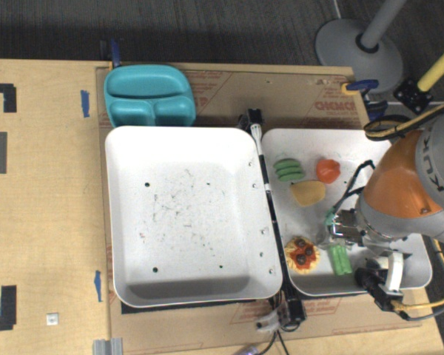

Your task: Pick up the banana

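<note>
Camera view: gripper (342, 234) hangs over the right bin's (311, 143) near side, presumably because the pale banana (308, 192) lies there, slightly farther back and untouched; claw spread or pinched, can't tell.

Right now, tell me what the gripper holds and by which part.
Cannot be told: the gripper is over the right bin near the green block, its grasp hidden by the arm. The pale yellow piece lies free.
</note>
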Motion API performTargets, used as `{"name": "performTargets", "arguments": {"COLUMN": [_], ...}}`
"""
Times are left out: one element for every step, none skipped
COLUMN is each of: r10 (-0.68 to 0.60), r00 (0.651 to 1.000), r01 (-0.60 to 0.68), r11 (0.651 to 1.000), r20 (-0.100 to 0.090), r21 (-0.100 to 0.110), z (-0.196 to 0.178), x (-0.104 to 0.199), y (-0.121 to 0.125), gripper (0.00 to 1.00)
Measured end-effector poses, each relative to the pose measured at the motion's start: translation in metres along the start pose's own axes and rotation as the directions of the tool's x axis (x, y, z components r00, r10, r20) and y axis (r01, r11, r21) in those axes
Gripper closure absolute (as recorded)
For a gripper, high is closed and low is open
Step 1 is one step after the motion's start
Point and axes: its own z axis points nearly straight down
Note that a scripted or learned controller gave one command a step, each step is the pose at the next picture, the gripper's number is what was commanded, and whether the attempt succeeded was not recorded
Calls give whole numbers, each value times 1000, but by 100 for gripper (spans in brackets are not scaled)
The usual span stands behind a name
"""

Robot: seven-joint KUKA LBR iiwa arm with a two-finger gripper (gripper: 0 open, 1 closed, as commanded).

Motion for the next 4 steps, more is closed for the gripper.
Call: {"name": "performTargets", "arguments": {"r10": [0,0,-1,-2], "r00": [1000,1000,1000,1000], "r01": [0,0,1,2], "r11": [1000,1000,1000,1000], "r20": [0,1,1,2], "r21": [-2,-3,-4,-6], "z": [-10,-19,-29,-38], "x": [0,0,1,1], "y": [0,1,1,2], "gripper": [100,100,100,100]}}
